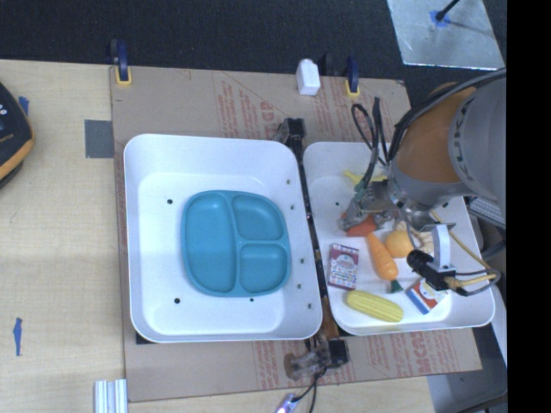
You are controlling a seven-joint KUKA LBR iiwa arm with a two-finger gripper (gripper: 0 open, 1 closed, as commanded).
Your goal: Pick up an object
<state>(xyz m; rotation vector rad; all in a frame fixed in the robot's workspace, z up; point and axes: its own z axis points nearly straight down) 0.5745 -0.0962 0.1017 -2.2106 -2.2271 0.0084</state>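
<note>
Gripper [368, 206] sits low in the right bin [323, 231], at its upper middle; whether it is released or clenched I cannot tell. Touching or just below it lies a red piece [360, 227]. Further below are a carrot [381, 257], a yellow ball [399, 243], a red card [343, 267] and corn [374, 305]. Well left, a blue plate [235, 242] rests in the left bin [146, 231].
</note>
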